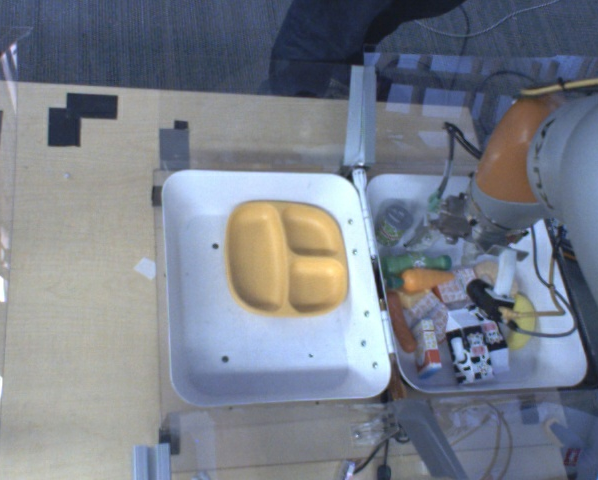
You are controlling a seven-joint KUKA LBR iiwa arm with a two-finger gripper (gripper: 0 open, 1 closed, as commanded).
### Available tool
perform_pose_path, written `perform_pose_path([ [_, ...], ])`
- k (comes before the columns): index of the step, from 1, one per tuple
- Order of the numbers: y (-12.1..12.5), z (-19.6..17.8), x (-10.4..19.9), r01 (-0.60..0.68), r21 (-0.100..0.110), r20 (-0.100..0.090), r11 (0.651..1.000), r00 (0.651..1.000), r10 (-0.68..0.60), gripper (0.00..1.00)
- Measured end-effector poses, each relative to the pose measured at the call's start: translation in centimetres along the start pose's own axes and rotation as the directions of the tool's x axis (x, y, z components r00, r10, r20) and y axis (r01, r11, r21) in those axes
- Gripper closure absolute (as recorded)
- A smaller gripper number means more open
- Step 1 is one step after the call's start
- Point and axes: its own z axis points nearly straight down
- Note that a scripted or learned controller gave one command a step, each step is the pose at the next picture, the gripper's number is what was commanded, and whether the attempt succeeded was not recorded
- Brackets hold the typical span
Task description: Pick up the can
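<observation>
Seen from above, a pale wooden surface (pixel 79 298) carries two shallow white bins side by side. The left bin (pixel 194 358) holds a yellow divided tray (pixel 285 256). The right bin (pixel 559 368) is crowded with small items, including a can (pixel 393 220) at its upper left corner. The grey and orange arm (pixel 539 158) reaches over this bin from the right.
</observation>
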Motion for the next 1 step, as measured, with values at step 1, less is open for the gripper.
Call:
perform_pose_path([
  [1,0.29,-1.29,0.16,0.001,-0.009,-0.003,1.000,1.000,-0.001,1.00],
])
